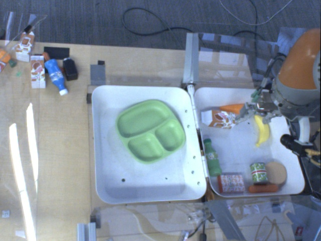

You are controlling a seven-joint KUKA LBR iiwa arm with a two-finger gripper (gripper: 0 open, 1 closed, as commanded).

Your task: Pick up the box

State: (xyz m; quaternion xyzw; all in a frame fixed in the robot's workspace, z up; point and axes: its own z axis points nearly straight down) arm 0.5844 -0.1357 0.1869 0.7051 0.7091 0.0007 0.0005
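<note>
The box [231, 183] is a small flat carton with a reddish, speckled face, lying at the front of the right bin [241, 140]. One box, one green bottle [211, 157] just left of it, one can [258, 172], one banana [261, 130], one snack pouch [220, 118]. The end effector [261, 106] hangs over the bin's back, well apart from the box; its state is too blurred to tell. The left bin [100, 149] holds one green tray [150, 130].

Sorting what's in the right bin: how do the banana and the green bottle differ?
The banana is yellow and curved; the bottle is green and straight. The banana lies mid-bin beside the gripper; the bottle lies along the bin's left wall. Both lie flat, running roughly top to bottom in the view.
</note>
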